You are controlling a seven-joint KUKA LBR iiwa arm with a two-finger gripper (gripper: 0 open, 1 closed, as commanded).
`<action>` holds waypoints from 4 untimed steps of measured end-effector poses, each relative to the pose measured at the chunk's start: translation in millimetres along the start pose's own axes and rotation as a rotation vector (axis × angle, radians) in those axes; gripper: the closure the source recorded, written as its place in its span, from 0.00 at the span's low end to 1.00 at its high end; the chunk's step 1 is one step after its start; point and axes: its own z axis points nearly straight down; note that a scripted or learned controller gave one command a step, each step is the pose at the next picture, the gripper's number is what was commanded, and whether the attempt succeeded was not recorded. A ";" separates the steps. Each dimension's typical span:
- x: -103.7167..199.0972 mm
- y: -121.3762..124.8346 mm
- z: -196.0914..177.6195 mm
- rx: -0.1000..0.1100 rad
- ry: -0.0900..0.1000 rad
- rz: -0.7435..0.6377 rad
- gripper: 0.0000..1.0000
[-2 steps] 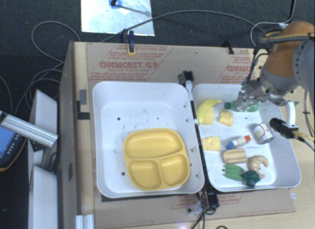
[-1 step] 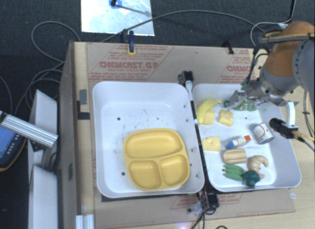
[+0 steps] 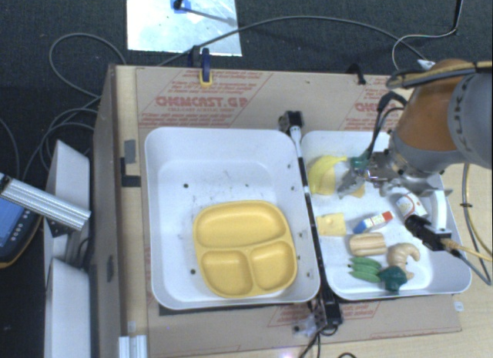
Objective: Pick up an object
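My gripper (image 3: 354,176) hangs low over the back left part of the right bin (image 3: 447,276). Its tip is right beside a rounded yellow object (image 3: 323,173) lying against the bin's left wall. I cannot tell whether the two touch. Toward the front of the same bin lie a flat yellow square (image 3: 332,224), a small white tube with red and blue ends (image 3: 377,220), a tan roll (image 3: 367,244), a beige curved piece (image 3: 404,254) and a green and teal toy (image 3: 379,272). Nothing shows as held.
The left bin (image 3: 173,164) holds a yellow divided tray (image 3: 245,247) at its front. The grey arm with its orange band (image 3: 431,118) reaches in from the right over the right bin's back edge. Cables run across the cardboard behind the bins.
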 end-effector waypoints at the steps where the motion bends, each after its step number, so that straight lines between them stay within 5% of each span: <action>1: 12.7 -43.2 63.0 -0.003 0.003 0.001 0.00; 2: -27.9 25.5 64.8 -0.003 -0.002 0.001 0.00; 3: -33.8 61.9 26.6 -0.002 -0.002 0.000 0.00; 4: -12.4 46.7 65.2 -0.001 -0.001 0.000 0.00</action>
